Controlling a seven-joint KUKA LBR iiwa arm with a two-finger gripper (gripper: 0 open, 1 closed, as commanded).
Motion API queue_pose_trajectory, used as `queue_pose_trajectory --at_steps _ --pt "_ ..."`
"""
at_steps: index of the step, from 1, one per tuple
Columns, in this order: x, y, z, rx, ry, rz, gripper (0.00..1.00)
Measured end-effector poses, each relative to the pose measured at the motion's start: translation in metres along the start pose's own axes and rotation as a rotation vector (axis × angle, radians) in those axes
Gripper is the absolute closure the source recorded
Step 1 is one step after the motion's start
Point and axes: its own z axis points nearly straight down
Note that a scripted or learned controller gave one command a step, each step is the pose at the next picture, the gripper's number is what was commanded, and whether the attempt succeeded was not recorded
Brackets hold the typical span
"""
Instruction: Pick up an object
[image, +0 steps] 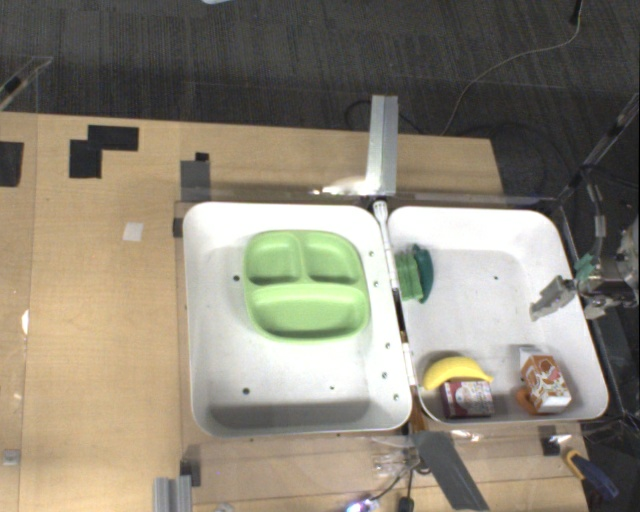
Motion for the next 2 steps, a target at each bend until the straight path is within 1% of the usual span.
queue_pose_trajectory --at_steps 1,2 --pt "-0.008 -0.006 0.057 0.001 0.000 0.099 0.00" --pt "-0.012 -0.007 0.142 0.001 0.000 0.102 0.00"
